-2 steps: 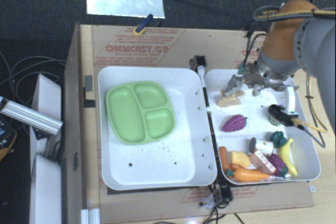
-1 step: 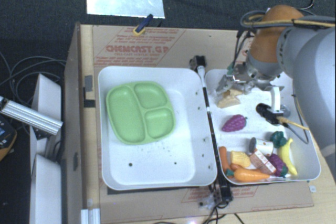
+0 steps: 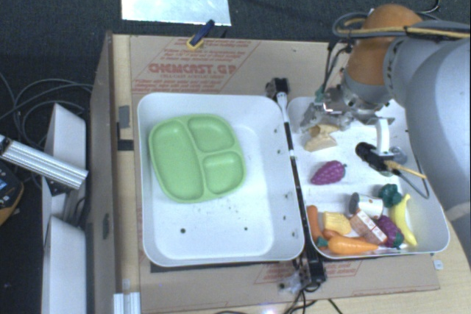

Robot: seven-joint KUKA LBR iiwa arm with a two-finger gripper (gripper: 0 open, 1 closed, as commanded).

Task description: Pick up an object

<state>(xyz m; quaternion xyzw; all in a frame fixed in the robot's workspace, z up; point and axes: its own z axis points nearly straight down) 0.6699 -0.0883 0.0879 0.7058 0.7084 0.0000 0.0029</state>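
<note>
The gripper (image 3: 324, 116) is hanging low over the far end of the right bin (image 3: 434, 232), directly above a pale tan lump that looks like a piece of bread (image 3: 321, 137). Whether it is wide or narrow I cannot tell, as the metal parts are blurring together at the wrist, and nothing is showing as held. The bread is lying just beside the wall this bin shares with the left bin (image 3: 169, 246), with the purple grapes (image 3: 328, 172) a little nearer the camera than the bread.

To do this step well, the arm is probably needing to centre over the bread and keep clear of that shared wall, so neither side is catching the rim on the way down. The bread looks lumpy and uneven, so closing across its narrower span is likely safer. The grapes are sitting apart from the bread, so they should not be getting nudged. The green divided plate (image 3: 196, 157), well beyond the wall from the bread, is playing no part.
</note>
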